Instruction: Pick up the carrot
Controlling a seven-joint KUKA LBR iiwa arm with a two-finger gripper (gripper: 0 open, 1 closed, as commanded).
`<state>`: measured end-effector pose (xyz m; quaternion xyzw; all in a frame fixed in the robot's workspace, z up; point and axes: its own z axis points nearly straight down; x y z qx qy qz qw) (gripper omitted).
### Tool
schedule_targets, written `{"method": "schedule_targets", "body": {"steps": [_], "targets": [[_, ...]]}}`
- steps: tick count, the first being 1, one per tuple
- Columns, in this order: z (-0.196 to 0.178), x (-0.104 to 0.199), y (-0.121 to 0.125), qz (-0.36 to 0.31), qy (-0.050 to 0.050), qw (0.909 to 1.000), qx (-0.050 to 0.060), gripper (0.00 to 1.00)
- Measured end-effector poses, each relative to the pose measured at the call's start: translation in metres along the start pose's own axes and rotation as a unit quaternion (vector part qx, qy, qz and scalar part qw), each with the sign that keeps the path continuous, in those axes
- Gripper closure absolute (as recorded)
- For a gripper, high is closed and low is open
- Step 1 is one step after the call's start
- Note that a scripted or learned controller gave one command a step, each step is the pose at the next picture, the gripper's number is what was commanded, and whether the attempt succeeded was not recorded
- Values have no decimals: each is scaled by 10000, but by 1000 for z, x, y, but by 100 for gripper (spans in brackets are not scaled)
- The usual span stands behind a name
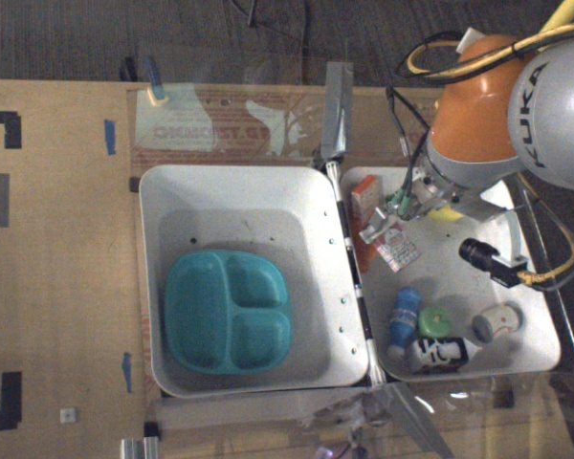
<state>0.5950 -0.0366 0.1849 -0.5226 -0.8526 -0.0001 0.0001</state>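
The gripper (394,216) hangs low over the upper left corner of the right bin (545,352), beside an orange-red carton (364,199); whether its jaws are parted or clenched I cannot tell. No carrot can be made out with any certainty, and it may lie hidden under the arm (502,103). The risk is a blind close, which could catch the carton or the patterned packet (398,250) instead. The left bin (237,185) holds a teal plate (227,310).

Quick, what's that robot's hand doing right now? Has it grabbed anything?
Hand: above the right bin, near an orange box; open, shut or holding something cannot be told.
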Motion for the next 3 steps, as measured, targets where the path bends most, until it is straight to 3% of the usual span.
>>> {"method": "schedule_targets", "body": {"steps": [1,2,3], "targets": [[0,-10,1,910,-12,9959,-12,100],[20,-67,-64,1682,3,9857,11,100],[20,-67,-64,1683,3,9857,7,0]]}}
